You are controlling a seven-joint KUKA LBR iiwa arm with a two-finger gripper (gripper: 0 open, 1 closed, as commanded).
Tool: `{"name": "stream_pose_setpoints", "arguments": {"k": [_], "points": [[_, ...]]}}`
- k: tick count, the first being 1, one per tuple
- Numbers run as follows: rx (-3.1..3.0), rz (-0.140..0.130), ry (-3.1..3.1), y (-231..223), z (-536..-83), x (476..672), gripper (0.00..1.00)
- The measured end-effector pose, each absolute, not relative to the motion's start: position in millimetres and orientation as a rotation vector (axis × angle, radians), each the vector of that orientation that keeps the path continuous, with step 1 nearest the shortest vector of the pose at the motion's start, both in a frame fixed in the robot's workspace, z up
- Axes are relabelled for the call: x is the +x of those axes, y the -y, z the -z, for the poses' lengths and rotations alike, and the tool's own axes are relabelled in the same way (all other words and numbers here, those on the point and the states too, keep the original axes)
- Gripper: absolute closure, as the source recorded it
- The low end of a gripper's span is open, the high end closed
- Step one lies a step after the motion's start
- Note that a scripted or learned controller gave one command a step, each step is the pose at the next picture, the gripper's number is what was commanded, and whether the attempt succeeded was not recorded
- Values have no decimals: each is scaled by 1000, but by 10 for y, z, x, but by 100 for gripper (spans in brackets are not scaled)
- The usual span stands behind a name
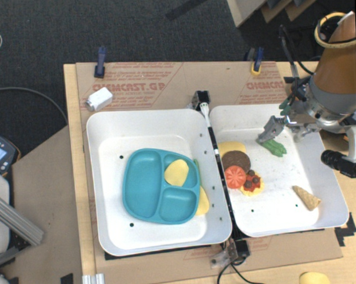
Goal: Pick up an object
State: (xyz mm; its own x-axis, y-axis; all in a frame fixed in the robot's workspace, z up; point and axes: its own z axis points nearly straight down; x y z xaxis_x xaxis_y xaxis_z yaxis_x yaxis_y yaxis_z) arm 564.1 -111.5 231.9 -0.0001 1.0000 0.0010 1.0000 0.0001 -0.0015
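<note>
1. The gripper (272, 130) sat low in the right bin (322, 214), jaws spread, just above the green piece (274, 146) near the back, not pinching it.
2. I'd say drop straight down and center on it before closing.
3. It looked small, flat and leafy, so probably slippery to catch.

Grey arm (334, 73) with orange band reaching in from the right, wrist bent down, hand (276, 130) low, pointing left
</note>
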Motion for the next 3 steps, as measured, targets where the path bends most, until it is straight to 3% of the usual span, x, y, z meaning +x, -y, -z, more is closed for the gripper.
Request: {"name": "stream_pose_setpoints", "arguments": {"k": [1,2,3], "points": [[-2198,-8,2225,-243,-1814,4912,0],[-2223,1,2220,-157,-1950,4961,100],[-2221,12,2229,-356,-2804,4798,100]]}}
